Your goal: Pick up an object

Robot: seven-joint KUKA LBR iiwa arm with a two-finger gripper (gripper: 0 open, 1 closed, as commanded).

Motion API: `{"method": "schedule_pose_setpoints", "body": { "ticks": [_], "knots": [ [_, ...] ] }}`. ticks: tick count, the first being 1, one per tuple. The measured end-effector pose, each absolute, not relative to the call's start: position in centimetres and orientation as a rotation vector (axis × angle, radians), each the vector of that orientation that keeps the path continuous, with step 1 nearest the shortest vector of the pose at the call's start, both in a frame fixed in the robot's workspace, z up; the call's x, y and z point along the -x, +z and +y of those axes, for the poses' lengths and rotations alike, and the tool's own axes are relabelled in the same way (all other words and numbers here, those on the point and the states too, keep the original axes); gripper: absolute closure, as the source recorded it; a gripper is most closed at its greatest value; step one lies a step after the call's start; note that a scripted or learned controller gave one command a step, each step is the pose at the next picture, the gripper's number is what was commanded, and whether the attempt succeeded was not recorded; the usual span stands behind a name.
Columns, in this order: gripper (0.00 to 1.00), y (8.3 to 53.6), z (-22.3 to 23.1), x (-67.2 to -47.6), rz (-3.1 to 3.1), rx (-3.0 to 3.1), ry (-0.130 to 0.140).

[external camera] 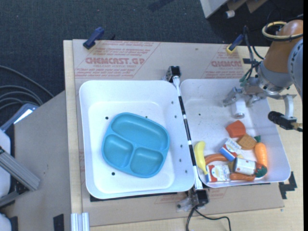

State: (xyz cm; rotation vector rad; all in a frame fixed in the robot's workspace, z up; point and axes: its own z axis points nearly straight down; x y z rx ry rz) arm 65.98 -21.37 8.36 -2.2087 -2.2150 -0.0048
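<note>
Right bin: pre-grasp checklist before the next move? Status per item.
1. Gripper over the right bin, above bare floor, apart from the toys: ok.
2. Nothing between its fingers: ok.
3. Finger opening: cannot tell.
4. Targets present: orange block, banana, carrot and other toys crowd the bin's near corner: ok.
5. Isolated target: orange block lies at the pile's edge nearest the gripper, though touching its neighbours; likely the easiest pick: ok.
6. Left bin holds the blue divided plate, away from the arm's path: ok.
</note>
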Motion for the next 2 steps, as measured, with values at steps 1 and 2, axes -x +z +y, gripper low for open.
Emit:
{"method": "schedule_pose_setpoints", "body": {
  "ticks": [1,2],
  "knots": [
    [0.0,8.31,-21.33,-66.52,-2.209,2.204,0.001],
    [0.0,8.3,-21.24,-66.52,-2.21,2.206,0.002]
  ]
}}
